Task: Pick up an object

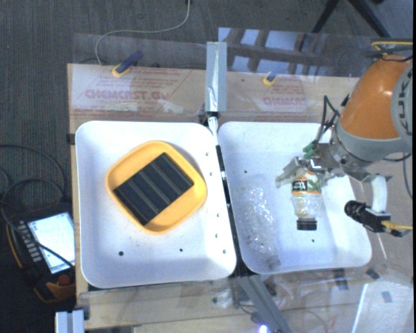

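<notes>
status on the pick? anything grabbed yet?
Done: the arm has reached into the right bin, with the gripper directly over a small bottle with a dark cap. In hand: unclear; the bottle hangs just under the gripper, but a grip between the fingers isn't visible. Left: confirm the hold and lift clear. A clear plastic bottle lies nearby, and the yellow tray sits in the left bin.

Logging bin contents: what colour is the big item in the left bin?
Yellow rim, black ribbed centre, per the camera view.
</notes>
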